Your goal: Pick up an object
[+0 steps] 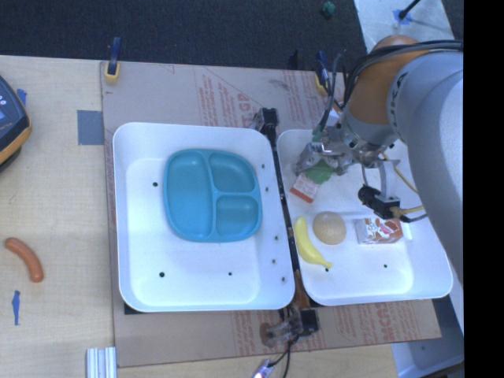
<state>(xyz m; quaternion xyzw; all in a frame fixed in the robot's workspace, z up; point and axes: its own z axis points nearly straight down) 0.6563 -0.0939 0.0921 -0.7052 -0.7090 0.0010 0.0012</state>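
**Arm low over the right bin, above the food items**

At the far left edge of the worktop (55, 211), at about 9 o'clock of the view, lies a dark device with a yellow rim (9, 124). Below it, toward 8 o'clock, a small sausage (24, 259) rests alone on the wood, well apart from both bins.

The left bin (134, 282) holds one thing: a blue plate with three compartments (213, 195), lying flat a little above the middle of the bin.

The right bin (394, 278) stands just beside the left one, rim against rim. Near its left wall, at 7 o'clock of this bin, lies a yellow banana (309, 246). Just to the right of the banana is a round beige ball (329, 228), close to it; whether they touch, I cannot tell. At 3 o'clock from the ball lies a small packet with red print (380, 230). At 11 o'clock from the ball, a small red and white packet (305, 187) lies tilted, with something green (317, 173) just above it.

The gripper (324, 157) is over the upper left part of the right bin, directly above the green thing and the tilted packet. Whether the jaws are wide or narrow, and whether they hold anything, I cannot tell from this view. The grey arm with the orange band (378, 77) enters from the 2 o'clock side.
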